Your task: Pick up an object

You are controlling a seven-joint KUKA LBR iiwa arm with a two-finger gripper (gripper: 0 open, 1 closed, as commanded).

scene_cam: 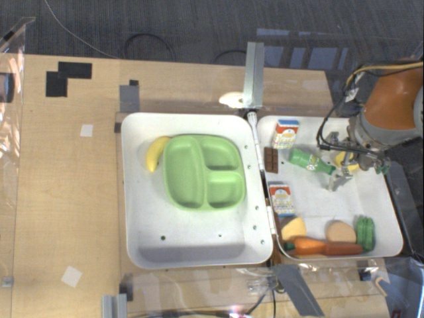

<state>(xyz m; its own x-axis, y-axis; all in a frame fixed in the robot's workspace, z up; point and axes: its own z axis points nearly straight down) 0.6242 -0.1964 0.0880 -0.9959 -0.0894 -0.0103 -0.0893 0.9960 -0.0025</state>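
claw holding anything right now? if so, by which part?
Cannot be told. The claw sits low in the right bin beside the green bottle; no object is visibly clamped.

Two bins side by side on my tabletop (59, 197), divided tray (202, 171) in the left bin (192, 247) with banana (156, 152) at its left, cartons, bottle (310, 161), carrot (310, 246) in the right bin (381, 207).

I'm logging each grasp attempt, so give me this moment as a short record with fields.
left bin: green divided tray, banana beside it
right bin: two cartons, green bottle, carrot, more toy food
gripper: low over right bin, just right of green bottle
grasp: nothing visibly between fingers
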